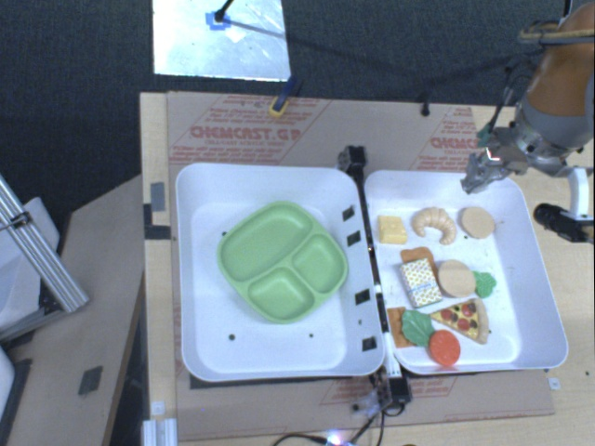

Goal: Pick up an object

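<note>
Status: pick not begun; nothing lifted. Grey two-finger claw (476,179) hangs over the far-right corner of the right shallow white bin (539,291); finger spread cannot be told. Nearest candidate: round tan toy biscuit (477,222), lying just below the claw near the bin's far edge, beside a pale toy croissant (434,223). Remaining: descend, close, raise.

End effector (476,180) low, wrist angled leftward
</note>
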